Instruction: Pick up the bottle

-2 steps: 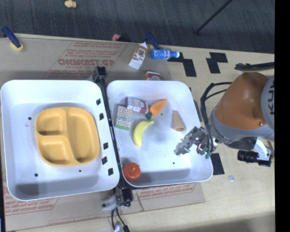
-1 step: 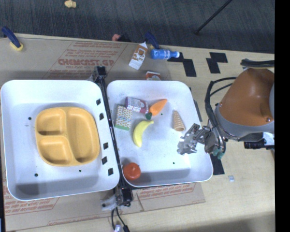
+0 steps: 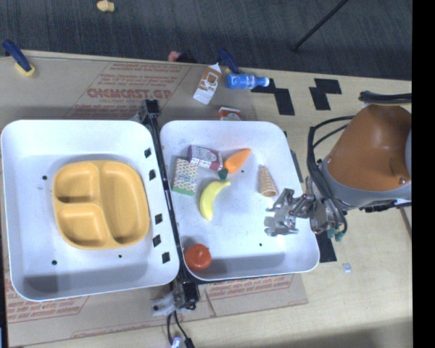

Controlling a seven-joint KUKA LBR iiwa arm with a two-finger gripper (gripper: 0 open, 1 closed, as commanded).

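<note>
A small blue bottle (image 3: 245, 81) lies on its side on the bench, behind the right bin (image 3: 297, 256) and outside it. My gripper (image 3: 278, 214) hangs low over the right side of that bin, far in front of the bottle. It is open, with nothing between its fingers. An ice cream cone (image 3: 267, 180) lies just behind and left of the gripper.
The right bin also holds a banana (image 3: 212, 196), a carrot (image 3: 237, 161), a small carton (image 3: 203, 156), a flat packet (image 3: 183, 175) and a red tomato (image 3: 197, 256). A yellow divided plate (image 3: 101, 201) fills the left bin (image 3: 14, 194). A milk carton (image 3: 207, 84) lies next to the bottle.
</note>
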